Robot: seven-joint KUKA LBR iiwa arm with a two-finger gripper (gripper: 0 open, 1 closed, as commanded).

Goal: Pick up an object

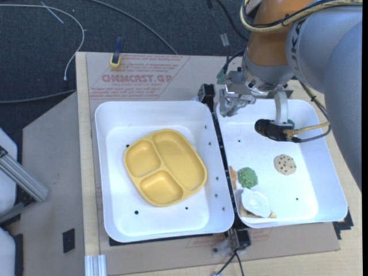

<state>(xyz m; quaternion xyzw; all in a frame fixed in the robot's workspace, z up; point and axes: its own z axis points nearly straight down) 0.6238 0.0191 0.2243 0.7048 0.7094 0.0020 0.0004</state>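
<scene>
white plastic forms the two shallow bins sitting side by side on a cardboard sheet (144, 76) printed with red lettering. the left bin (109, 125) holds a yellow divided plate (165, 167) with three compartments, lying flat and slightly turned near the bin's middle. the right bin (322, 165) holds several small things toward its lower left: a round cookie (284, 164) with dark chips, a green broccoli piece (248, 177) left of it and apart from it, and below the broccoli a white cup (256, 203) tipped against the bin's lower left corner, with something tan under its edge. a thin orange piece (232, 177) lies just beside the broccoli along the wall between the bins.

the grey arm (333, 50) with its orange band reaches in from the upper right of the frame. the gripper (230, 103) hangs over the upper left corner of the right bin, close to the dividing wall and well apart from the cookie, broccoli and cup. whether its claw is spread or pressed together cannot be told from this angle. a black part (275, 130) with a yellow cable juts out below the wrist, over the bin's upper middle. a blue and yellow clip (117, 53) sits at the cardboard's upper left edge.
</scene>
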